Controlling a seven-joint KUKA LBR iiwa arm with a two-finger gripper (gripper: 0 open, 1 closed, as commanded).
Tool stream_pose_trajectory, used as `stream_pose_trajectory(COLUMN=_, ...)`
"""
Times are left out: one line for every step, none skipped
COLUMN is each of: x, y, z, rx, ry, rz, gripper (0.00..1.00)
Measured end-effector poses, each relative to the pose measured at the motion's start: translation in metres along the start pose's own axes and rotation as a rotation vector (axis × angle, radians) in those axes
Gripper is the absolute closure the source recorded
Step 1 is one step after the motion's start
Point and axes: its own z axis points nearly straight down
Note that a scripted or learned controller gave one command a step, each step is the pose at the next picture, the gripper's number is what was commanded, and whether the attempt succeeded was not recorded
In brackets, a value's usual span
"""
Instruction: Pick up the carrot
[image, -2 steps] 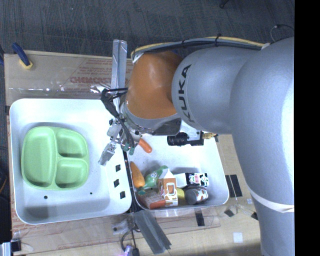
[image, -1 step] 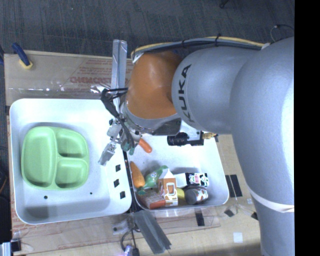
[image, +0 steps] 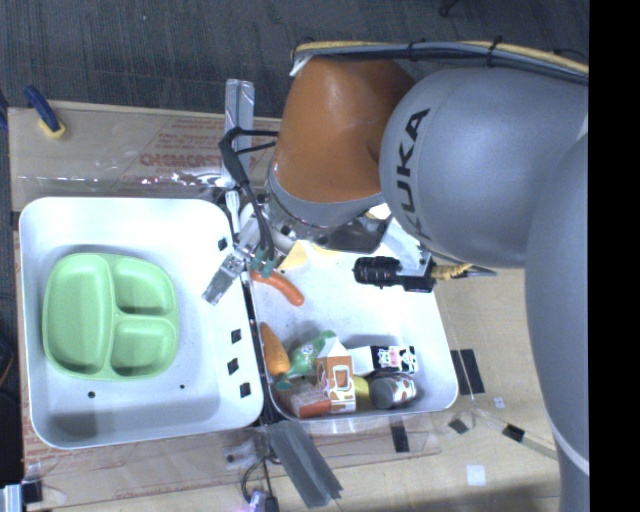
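While arm leans over bins, end effector (image: 262, 262) touches carrot (image: 281, 287).

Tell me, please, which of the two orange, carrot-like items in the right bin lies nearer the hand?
The upper carrot, lying right at the hand; the other carrot sits lower, beside the packages.

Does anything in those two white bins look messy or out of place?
Nothing looks spilled or broken. The toy food is heaped in the right bin's near corner, and the green divided plate lies flat in the left bin.
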Motion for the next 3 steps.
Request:
stream_pose_trajectory(x=0.064, y=0.074, z=0.169, rx=-0.005, ry=-0.004, rz=-0.176, gripper=0.00)
stream_pose_trajectory(x=0.050, y=0.140, z=0.166, rx=-0.001, ry=0.000, rz=-0.438, gripper=0.00)
stream_pose_trajectory(x=0.050, y=0.140, z=0.166, rx=-0.001, ry=0.000, rz=-0.438, gripper=0.00)
